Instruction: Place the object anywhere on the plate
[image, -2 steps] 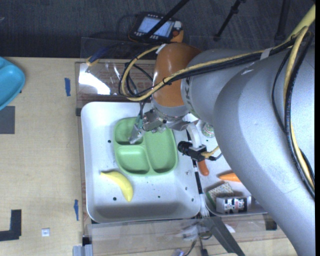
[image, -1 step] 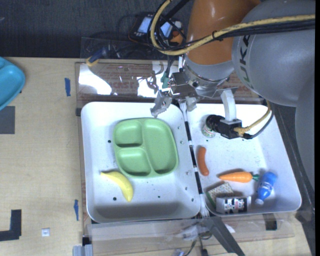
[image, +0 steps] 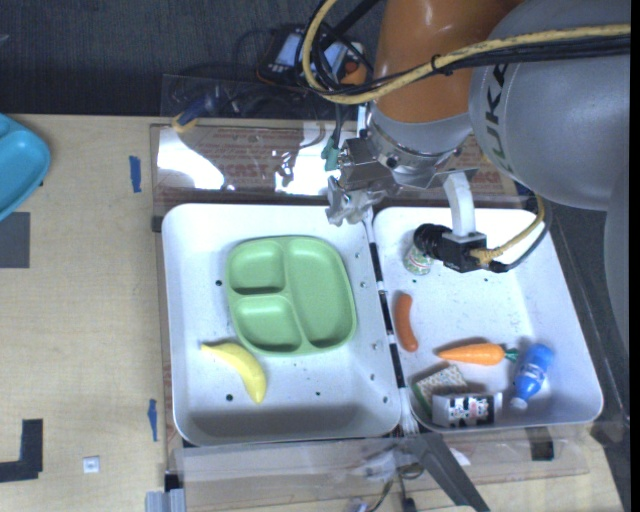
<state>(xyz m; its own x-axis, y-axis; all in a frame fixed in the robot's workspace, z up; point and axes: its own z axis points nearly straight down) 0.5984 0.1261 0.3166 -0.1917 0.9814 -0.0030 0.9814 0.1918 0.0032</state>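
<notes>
Gripper (image: 350, 205) hangs over the top of the divider btwn the two bins, at the far edge; whether anything sits in it can't be told, too dark and foreshortened; probably nothing. Green plate (image: 292, 293) lies in the left bin (image: 190, 300), just below-left of the gripper, three compartments, bare; banana (image: 240, 366) touches its lower-left corner, outside it. Candidate objs in the right bin (image: 560, 300): sausage (image: 404, 321) nearest, long axis running near-far along the divider; carrot (image: 472, 352) lies crosswise, further; blue bottle (image: 532, 373) and dark can (image: 465, 407) at the near edge.
</notes>
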